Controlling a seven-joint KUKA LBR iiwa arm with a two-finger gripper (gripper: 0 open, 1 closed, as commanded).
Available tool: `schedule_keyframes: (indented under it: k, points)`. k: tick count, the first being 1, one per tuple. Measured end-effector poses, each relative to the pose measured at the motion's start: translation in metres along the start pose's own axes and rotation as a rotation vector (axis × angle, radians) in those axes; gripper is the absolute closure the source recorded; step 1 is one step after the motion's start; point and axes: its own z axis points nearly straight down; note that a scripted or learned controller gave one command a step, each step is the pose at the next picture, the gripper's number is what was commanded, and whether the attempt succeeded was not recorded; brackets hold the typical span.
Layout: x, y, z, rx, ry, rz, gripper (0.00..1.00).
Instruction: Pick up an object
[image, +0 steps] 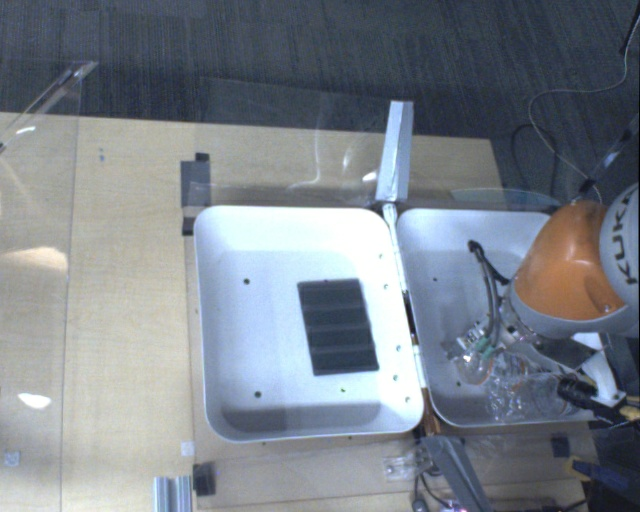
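Note:
A black ribbed rectangular pad (338, 326) lies flat near the middle of the left bin (215, 240). My gripper (483, 358) is lowered into the front part of the right bin (440, 250), under the orange band of the arm (565, 270). It is well apart from the black pad. Shiny, clear crumpled material (515, 397) lies on the bin floor right beside the gripper. I cannot make out whether the gripper touches it or holds anything.
The wall between the two bins (405, 310) stands between the gripper and the black pad. A metal post (396, 150) rises behind the bins. Clear panels lie on the wooden bench (100, 300) at left. Cables (485, 275) hang beside the wrist.

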Motion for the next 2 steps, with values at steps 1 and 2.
schedule_keyframes:
  k: [1, 2]
  points:
    - [-0.087, 0.068, -0.028, 0.019, 0.008, 0.188, 1.0]
    - [-0.078, 0.135, -0.08, 0.015, 0.011, -0.258, 1.0]
